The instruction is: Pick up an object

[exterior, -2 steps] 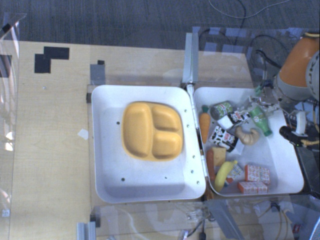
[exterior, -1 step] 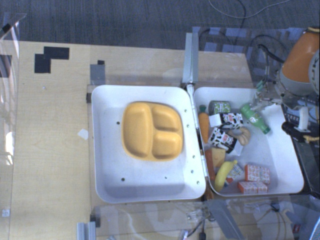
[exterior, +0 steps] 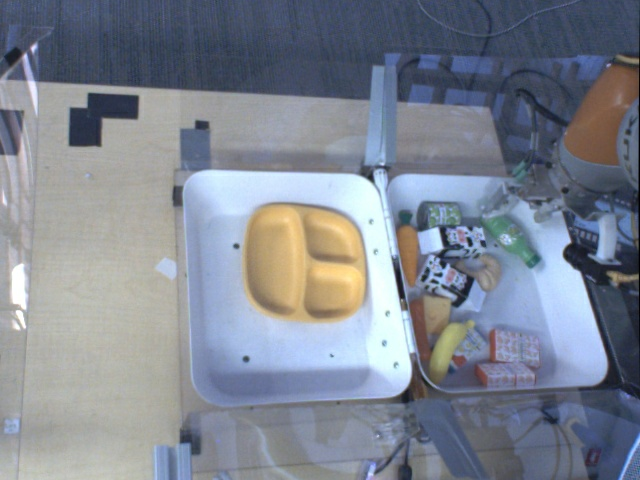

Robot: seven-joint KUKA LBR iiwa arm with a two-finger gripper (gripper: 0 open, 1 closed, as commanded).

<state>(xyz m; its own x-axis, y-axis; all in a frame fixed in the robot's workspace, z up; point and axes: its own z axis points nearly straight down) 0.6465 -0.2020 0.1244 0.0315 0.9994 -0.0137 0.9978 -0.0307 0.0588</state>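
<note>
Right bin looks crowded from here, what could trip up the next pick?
1. The carrot, milk cartons and banana lie packed together, so a grab may catch two things or slip.
2. The carrot hugs the right bin's wall, leaving little room for the hand.
3. The green bottle is round and may roll away.

bench (exterior: pixel 100 298): pale wood | left bin (exterior: pixel 215 368) | right bin (exterior: pixel 570 328) (side by side, touching)

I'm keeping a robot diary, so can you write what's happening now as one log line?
arm: over right bin's far right corner | gripper: fingers unclear | right bin: banana, carrot, green bottle | left bin: yellow tray
</note>
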